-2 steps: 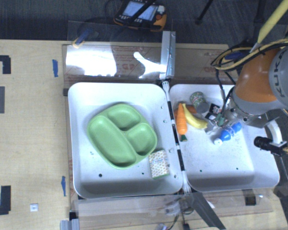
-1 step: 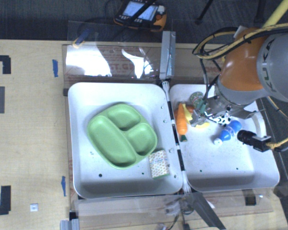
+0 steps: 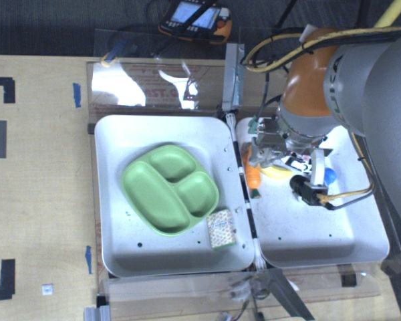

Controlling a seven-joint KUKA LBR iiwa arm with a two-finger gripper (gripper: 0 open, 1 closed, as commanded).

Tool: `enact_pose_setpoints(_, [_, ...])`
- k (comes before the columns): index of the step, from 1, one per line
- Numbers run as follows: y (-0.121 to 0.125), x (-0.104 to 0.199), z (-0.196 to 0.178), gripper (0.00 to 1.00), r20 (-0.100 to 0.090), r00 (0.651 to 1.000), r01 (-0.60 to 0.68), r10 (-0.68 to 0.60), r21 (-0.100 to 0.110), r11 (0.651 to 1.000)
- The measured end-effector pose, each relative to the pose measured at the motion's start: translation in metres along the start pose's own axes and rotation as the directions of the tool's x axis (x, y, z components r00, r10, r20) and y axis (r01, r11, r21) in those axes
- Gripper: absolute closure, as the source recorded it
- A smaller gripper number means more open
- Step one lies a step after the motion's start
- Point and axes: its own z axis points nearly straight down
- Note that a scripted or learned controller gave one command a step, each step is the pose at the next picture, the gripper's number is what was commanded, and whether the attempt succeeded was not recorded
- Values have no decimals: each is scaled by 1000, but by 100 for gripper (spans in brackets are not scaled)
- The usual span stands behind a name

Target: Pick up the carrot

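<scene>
Against the left wall of the right bin (image 3: 334,243) the carrot (image 3: 253,177) is seen, long axis roughly up-down in view, green end toward the bottom. No readable writing is made out. The gripper (image 3: 275,154) is lowered just right of it beside a yellow item (image 3: 278,172); finger state cannot be told. A green divided plate (image 3: 168,189) and a small patterned packet (image 3: 221,229) are seen in the left bin (image 3: 113,146).

Light wooden bench top (image 3: 33,199), black square markings along its left side, blue tape bits near the bins. Two shallow white plastic bins sit directly on it, side by side, edges touching: left bin (image 3: 120,246), right bin (image 3: 334,239). Clear plastic sheet (image 3: 154,85) lies on the bench at the far edge, behind the left bin, catching glare.
</scene>
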Motion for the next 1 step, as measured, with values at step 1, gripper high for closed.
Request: enact_pose_setpoints(1, [-16,47,-36,100,0,981,195,-195,-1,981])
